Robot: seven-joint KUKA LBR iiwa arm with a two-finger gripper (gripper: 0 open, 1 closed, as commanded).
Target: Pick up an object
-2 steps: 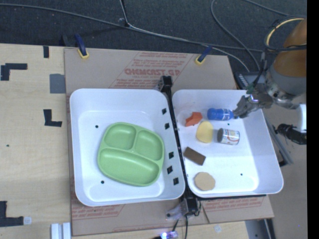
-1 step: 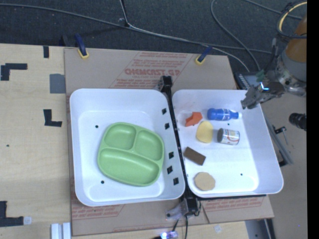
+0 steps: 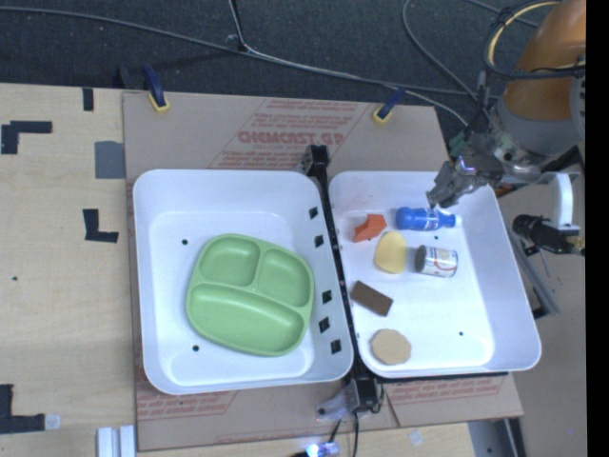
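Tool (image 3: 443, 196), its opening impossible to judge, hangs just above a blue bottle (image 3: 422, 219) in the right bin (image 3: 504, 284), near a yellow lump (image 3: 389, 252) and a can (image 3: 438, 261).

Light wood counter (image 3: 57, 284) with black tape marks (image 3: 95, 225), topped by a brown cardboard sheet (image 3: 285, 136) with red print, held at the far edge by two yellow-and-blue clamps (image 3: 155, 93). Dark grey carpet floor (image 3: 314, 12) behind, black cables (image 3: 238, 41) across it. Even, diffuse light.
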